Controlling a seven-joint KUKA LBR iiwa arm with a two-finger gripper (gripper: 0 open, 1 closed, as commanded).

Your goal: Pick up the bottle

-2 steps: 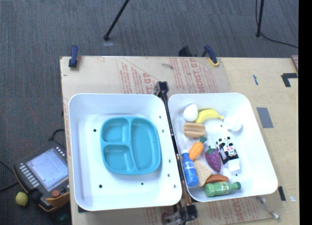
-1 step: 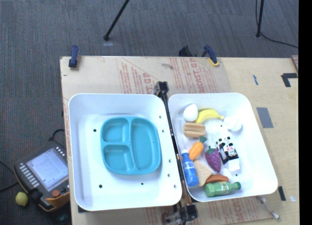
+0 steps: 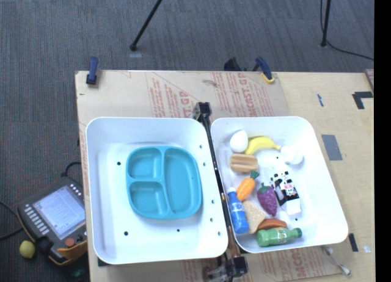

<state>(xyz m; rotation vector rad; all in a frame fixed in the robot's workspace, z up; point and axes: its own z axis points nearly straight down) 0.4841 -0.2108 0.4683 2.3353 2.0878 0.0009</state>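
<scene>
Green and lying on its side, the bottle (image 3: 278, 236) rests against the near edge of the right bin (image 3: 327, 213), close to that bin's near right corner, with a blue-and-white container (image 3: 237, 212) just to its left along the bin's left wall. Farther in sit purple grapes (image 3: 266, 199), a carrot (image 3: 245, 188) and a black-and-white carton (image 3: 285, 190), then a bun (image 3: 244, 163), a banana (image 3: 263, 145) and an egg (image 3: 239, 141) toward the far edge. The left bin (image 3: 104, 152) holds a teal divided plate (image 3: 164, 182) at its middle.
</scene>
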